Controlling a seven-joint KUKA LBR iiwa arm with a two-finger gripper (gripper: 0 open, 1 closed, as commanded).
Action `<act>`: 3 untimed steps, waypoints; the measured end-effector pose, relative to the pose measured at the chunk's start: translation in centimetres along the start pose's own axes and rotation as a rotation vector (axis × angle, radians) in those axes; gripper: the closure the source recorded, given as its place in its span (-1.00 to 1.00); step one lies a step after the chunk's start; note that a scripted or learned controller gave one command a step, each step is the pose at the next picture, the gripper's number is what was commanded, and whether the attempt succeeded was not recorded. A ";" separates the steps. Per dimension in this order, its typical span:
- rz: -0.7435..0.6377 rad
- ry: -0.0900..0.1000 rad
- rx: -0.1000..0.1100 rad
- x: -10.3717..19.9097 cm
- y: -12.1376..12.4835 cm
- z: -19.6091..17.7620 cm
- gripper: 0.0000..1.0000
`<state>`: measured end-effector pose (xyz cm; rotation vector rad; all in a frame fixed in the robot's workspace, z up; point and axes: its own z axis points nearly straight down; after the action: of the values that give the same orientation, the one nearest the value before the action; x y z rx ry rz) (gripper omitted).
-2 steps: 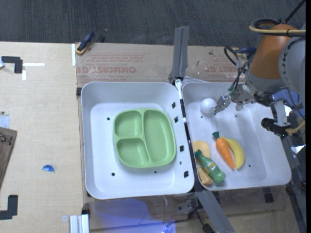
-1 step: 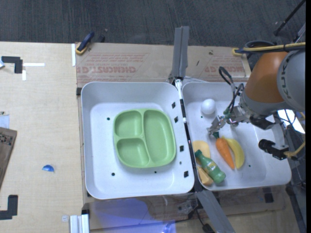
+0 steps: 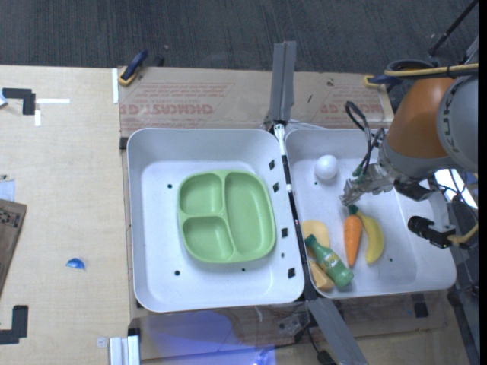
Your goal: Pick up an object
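Seen from above at a slant, two shallow white bins sit side by side on a bench. The left bin (image 3: 144, 226), filling the middle of the frame, holds a pale green divided plate (image 3: 227, 217) with three compartments, lying flat near its centre. The right bin (image 3: 403, 276), at the right of the frame, holds several small items. A white ball (image 3: 326, 166) lies toward its upper left. A carrot (image 3: 351, 238) lies lengthwise in the middle, its green top pointing up the frame. A yellow banana (image 3: 372, 239) lies just beside the carrot on its right. A green bottle (image 3: 330, 262) lies tilted at the lower left of this bin, resting on a yellowish object (image 3: 316, 234) partly hidden beneath it. The grey arm with its orange band (image 3: 423, 118) enters from the right edge. Its gripper (image 3: 354, 192) is low inside the right bin, just above the carrot's top and right of the ball. Whether the jaws are wide, narrow or gripping anything cannot be told from this angle.
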<state>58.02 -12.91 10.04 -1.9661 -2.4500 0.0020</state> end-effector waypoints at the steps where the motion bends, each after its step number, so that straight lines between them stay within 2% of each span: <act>1: -0.117 0.001 0.000 1.5 -5.0 0.9 1.00; 2: -0.112 0.001 0.000 1.4 -5.0 0.1 1.00; 3: -0.113 0.000 0.000 1.4 -5.0 0.1 -1.00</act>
<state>52.88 -12.62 9.98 -1.8249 -2.5563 0.0016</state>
